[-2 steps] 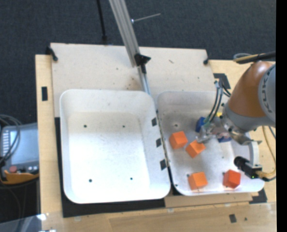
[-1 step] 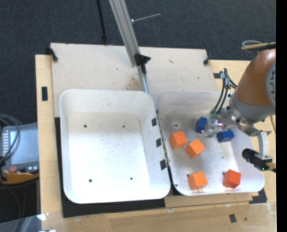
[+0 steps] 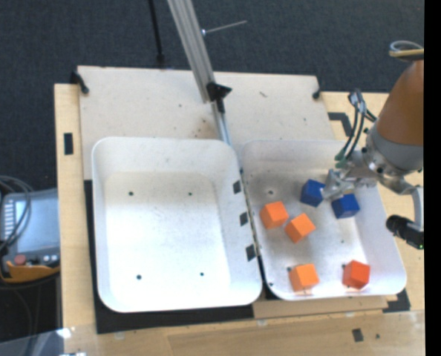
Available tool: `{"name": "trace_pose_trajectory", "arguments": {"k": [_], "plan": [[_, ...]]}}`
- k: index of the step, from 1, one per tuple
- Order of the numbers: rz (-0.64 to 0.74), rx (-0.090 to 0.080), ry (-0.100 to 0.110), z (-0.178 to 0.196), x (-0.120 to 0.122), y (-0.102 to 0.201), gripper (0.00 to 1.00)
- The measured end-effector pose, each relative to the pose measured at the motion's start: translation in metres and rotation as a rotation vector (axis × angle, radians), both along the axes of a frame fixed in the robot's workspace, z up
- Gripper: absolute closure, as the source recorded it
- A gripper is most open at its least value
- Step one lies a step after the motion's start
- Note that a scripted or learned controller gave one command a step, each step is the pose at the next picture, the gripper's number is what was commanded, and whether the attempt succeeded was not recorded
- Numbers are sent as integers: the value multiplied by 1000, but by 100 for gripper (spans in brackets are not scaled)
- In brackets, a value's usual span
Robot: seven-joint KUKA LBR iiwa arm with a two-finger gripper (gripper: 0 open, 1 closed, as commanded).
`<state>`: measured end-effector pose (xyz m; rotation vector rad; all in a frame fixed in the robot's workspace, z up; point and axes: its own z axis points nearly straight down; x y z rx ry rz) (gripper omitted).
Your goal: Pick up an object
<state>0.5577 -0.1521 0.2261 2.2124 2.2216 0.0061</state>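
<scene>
Reaching in from the right of the frame, the gripper (image 3: 332, 186) hangs low between two blue cubes (image 3: 312, 193) (image 3: 345, 205) in the right bin (image 3: 380, 269); its grasp cannot be made out. Four orange cubes (image 3: 275, 213) (image 3: 301, 227) (image 3: 304, 276) (image 3: 356, 274) lie below them.

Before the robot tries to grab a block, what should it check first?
1. Blocks within reach in the right bin: ok, six lie there.
2. Gripper close to a target: ok, it sits between the two blue blocks.
3. Block caught between the fingers: cannot tell.
4. Orange blocks out of the way: ok, apart to the left.
5. Left bin ready for a drop: ok.
</scene>
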Motion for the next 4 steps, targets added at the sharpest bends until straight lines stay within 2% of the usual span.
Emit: {"name": "trace_pose_trajectory", "arguments": {"k": [1, 2, 4], "plan": [[3, 4, 6, 12, -10, 49, 100], [3, 3, 8, 4, -10, 102, 100], [4, 4, 5, 17, -31, 202, 100]]}}
